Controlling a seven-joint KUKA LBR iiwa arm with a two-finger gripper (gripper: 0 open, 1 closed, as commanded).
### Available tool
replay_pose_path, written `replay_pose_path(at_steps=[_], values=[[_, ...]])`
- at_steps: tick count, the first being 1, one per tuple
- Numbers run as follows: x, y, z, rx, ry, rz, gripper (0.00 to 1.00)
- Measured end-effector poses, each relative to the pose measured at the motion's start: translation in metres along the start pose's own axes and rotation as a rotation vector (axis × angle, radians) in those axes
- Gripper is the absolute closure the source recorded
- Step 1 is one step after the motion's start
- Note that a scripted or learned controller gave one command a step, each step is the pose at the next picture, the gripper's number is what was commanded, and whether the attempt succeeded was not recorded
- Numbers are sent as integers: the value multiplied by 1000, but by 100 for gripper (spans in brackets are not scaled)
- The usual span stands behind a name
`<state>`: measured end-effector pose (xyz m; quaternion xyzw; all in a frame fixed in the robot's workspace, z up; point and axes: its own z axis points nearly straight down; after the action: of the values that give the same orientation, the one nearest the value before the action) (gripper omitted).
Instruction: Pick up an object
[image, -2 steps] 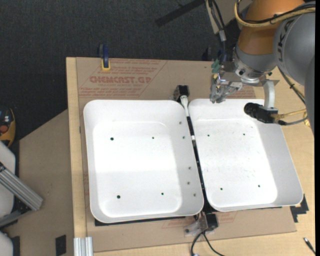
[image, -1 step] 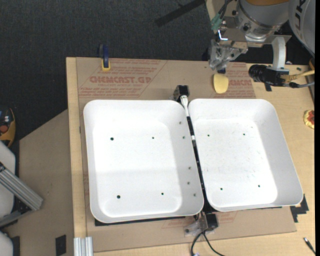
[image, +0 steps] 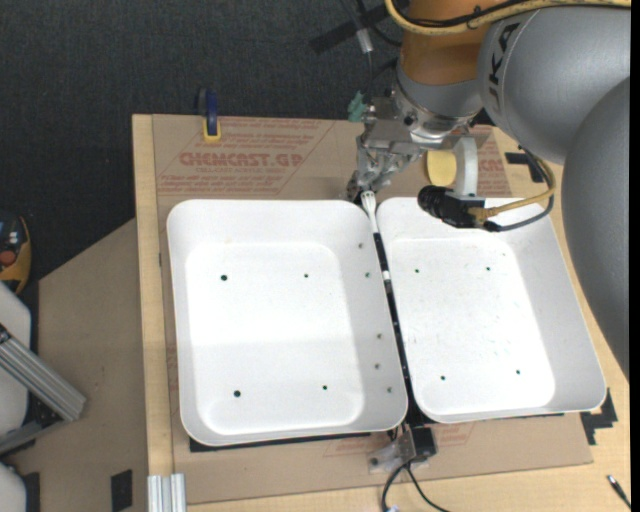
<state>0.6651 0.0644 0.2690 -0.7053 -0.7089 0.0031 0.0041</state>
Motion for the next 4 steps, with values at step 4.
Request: replay_pose_path(at_steps=[4], values=[[-10,-29,-66,-16,-1,6,100]])
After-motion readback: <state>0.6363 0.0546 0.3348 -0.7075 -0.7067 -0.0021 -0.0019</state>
